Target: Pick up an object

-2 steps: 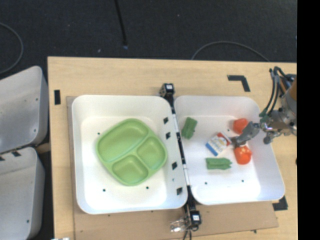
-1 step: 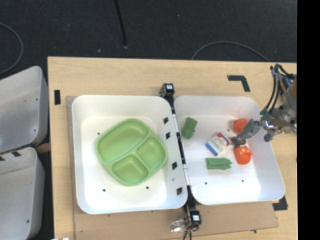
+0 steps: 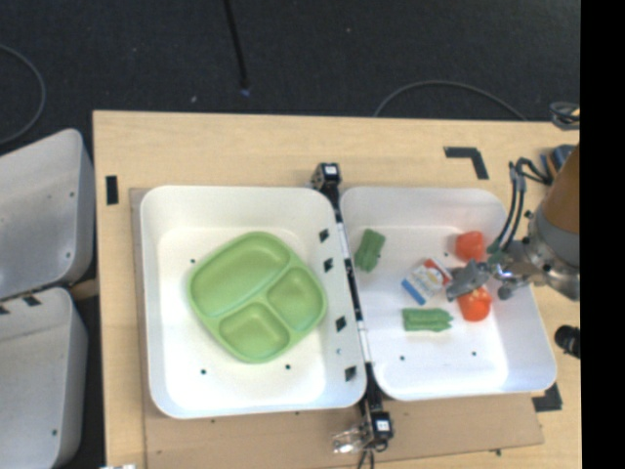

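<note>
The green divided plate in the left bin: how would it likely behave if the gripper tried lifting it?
The green divided plate looks like stiff moulded plastic, so probably rigid and light. It lies flat and wide, so the gripper would likely need its rim; a one-sided hold may tilt it.

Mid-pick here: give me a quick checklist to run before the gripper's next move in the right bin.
1. Gripper over the right bin: ok.
2. Object seen between its fingers: cannot tell.
3. Orange pieces, upper and lower, right by the gripper: ok as nearest targets.
4. Blue and white packet close to the gripper, may get bumped: not ok.
5. Green blocks and lie apart from it: ok.
6. Green divided plate alone in the left bin: ok.
</note>
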